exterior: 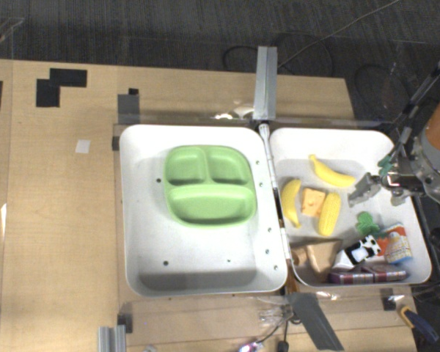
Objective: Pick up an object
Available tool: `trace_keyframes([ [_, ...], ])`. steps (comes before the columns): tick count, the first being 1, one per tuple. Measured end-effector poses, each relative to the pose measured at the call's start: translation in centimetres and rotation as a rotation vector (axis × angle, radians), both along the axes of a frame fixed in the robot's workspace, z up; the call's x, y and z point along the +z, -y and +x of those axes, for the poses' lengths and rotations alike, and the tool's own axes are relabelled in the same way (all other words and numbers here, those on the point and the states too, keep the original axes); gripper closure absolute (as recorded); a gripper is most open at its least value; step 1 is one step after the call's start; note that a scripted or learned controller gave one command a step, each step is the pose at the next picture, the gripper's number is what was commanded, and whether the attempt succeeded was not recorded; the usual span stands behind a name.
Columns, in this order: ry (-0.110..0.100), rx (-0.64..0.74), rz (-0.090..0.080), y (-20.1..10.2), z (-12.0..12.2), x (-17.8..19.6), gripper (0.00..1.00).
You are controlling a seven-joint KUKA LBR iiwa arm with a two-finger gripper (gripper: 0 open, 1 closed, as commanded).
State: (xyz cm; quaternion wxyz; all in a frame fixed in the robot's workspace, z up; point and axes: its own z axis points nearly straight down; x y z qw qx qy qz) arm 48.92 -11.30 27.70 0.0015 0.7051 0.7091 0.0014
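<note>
Two bins sit side by side on the bench, and the gripper (368,188) hangs over the right bin (293,141), toward its right rim, at the middle right of the frame. Whether its jaws are wide or narrow I cannot tell; nothing shows between them. Left of the gripper and a little above it lies a banana (331,171), tilted. Below that, left of the gripper, an ear of corn (328,213) touches a yellow cheese wedge (313,201), with a second yellow piece (291,202) beside the bin's left wall. Just under the gripper sits a small green item (366,221). Along the bin's lower edge lie a brown block (319,257), a black-and-white toy (362,249), and a small can (397,243). The left bin (143,196) holds a green divided plate (208,183), upper centre.
</note>
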Motion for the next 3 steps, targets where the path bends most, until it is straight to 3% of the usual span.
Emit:
trace_keyframes([
  [1,-0.001,0.205,0.0,-3.4,5.3,-9.2,0.0],
  [2,0.013,0.309,-0.005,0.5,7.9,-18.6,0.0],
  [3,0.005,0.441,-0.003,-0.7,15.4,-18.8,0.0],
])
